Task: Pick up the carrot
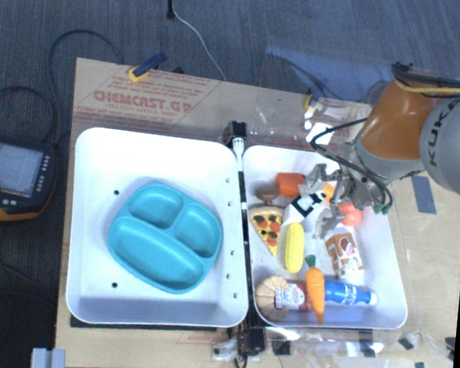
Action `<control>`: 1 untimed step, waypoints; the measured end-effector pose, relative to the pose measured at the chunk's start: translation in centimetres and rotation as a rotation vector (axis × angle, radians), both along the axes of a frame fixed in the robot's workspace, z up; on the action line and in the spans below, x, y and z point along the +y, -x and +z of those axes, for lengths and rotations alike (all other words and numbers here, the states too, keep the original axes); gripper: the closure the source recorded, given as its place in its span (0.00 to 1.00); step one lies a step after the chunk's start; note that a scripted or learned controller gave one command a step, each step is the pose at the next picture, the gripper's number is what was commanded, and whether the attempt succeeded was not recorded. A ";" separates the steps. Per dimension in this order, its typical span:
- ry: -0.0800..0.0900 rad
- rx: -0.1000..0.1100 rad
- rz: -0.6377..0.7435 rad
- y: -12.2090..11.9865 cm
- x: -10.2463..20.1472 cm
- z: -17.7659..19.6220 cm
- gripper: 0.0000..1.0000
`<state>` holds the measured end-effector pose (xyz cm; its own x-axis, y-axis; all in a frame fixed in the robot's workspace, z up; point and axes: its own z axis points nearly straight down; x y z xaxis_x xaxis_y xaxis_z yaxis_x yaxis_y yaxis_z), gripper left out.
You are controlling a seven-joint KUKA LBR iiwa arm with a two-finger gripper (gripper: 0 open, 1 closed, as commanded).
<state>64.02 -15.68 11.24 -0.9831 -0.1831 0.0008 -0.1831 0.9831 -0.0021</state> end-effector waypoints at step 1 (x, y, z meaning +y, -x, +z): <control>-0.028 0.030 -0.119 -0.7 -0.7 -0.2 0.00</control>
<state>64.76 -16.40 11.04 -0.9975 -0.0656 0.0274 -0.0648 0.9975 0.0295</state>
